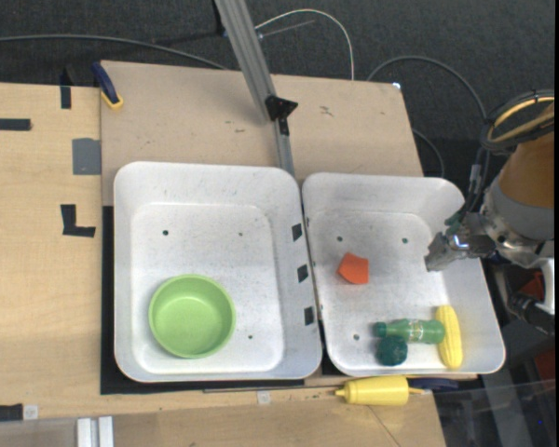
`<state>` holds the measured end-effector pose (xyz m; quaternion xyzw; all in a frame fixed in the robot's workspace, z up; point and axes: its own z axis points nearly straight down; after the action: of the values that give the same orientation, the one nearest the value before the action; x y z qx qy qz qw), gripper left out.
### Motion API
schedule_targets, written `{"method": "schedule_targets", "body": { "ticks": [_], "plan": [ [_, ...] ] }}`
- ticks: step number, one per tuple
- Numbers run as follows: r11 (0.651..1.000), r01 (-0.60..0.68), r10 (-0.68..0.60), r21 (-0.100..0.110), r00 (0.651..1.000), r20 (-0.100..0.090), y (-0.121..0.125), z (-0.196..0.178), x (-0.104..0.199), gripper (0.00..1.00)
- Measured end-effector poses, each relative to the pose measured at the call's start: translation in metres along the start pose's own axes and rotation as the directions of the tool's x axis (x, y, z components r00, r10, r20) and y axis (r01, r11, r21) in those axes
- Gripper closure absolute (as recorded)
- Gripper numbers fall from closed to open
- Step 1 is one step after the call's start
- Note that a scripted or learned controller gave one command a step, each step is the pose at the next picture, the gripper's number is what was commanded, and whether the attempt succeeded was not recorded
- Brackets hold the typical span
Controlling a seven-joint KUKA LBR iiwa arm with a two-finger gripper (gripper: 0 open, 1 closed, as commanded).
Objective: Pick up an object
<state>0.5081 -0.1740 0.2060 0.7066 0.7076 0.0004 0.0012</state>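
In the right bin lie an orange block near the middle, a green bottle toward the front, a dark teal lump just below it, and a yellow corn cob at the bottle's right end. My gripper hangs over the bin's right rim, to the right of the orange block and above the corn, with nothing seen between its fingers.
The left bin holds a green bowl at its front left. A yellow bottle lies on the bench in front of the right bin. A grey pole slants over the bench behind the bins.
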Motion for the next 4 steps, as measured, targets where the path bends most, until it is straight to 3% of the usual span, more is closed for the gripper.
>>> {"method": "schedule_targets", "body": {
  "ticks": [3, 4],
  "plan": [
    [1.000, 0.006, -0.006, 0.004, 1.000, -0.003, 0.016, -0.012, 0.168, 1.00],
    [1.000, 0.004, -0.004, 0.006, 1.000, -0.002, 0.009, -0.008, 0.213, 1.00]
  ]
}}
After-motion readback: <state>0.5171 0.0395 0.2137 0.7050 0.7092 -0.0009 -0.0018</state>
